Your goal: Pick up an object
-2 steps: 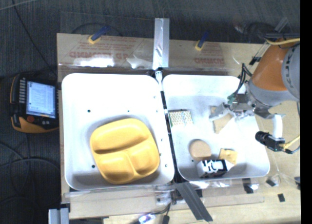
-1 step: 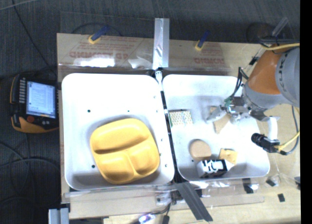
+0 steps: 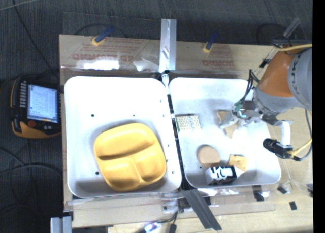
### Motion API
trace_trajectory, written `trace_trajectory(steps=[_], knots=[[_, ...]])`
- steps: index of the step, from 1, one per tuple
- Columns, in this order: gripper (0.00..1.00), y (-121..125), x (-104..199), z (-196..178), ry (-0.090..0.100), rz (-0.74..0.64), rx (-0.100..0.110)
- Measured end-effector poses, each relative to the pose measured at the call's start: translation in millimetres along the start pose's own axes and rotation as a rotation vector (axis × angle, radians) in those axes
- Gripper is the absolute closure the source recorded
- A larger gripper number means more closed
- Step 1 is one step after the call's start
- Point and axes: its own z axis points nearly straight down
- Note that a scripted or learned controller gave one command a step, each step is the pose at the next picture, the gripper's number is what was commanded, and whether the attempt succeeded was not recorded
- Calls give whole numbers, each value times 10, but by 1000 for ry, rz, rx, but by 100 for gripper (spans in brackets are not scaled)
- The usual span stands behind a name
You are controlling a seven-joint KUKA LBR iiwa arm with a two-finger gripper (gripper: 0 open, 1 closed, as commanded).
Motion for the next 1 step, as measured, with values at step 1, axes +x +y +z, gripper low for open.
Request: trace_trajectory(steps=[1], knots=[[100,-205,682,-950,-4,71,-6]])
